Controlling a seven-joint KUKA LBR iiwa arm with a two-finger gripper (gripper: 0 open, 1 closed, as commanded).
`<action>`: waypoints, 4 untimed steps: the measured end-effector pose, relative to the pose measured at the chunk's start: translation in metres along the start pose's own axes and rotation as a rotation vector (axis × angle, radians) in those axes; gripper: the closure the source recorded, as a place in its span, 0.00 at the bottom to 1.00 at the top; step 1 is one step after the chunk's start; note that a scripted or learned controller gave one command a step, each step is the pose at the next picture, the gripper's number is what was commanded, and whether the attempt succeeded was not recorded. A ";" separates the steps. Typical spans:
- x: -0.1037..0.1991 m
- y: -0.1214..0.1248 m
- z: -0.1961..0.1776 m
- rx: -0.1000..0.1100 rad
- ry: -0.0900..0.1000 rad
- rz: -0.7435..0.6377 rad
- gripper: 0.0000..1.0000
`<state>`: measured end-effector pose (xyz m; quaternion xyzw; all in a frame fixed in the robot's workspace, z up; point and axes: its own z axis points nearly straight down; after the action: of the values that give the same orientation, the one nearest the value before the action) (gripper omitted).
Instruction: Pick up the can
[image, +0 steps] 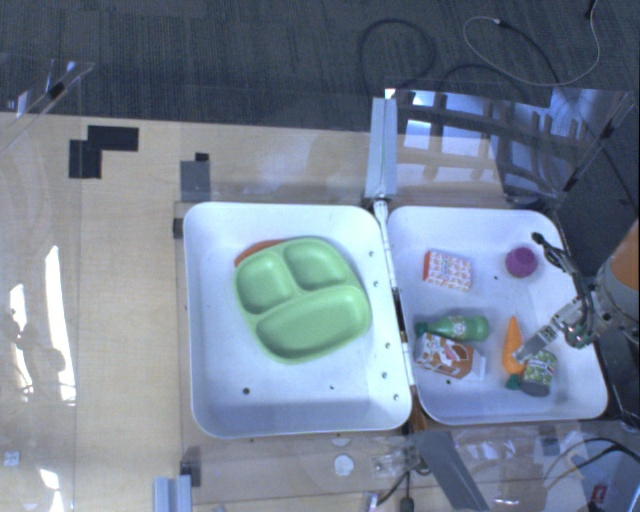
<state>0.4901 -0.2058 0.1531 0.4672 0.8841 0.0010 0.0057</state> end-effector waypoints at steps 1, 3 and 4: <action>0.000 0.002 0.063 -0.003 -0.004 0.035 0.00; 0.060 0.049 -0.071 -0.002 0.000 0.044 1.00; 0.060 0.048 -0.071 -0.001 0.001 0.043 0.00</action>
<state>0.4954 -0.1285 0.2237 0.4862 0.8738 0.0019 0.0058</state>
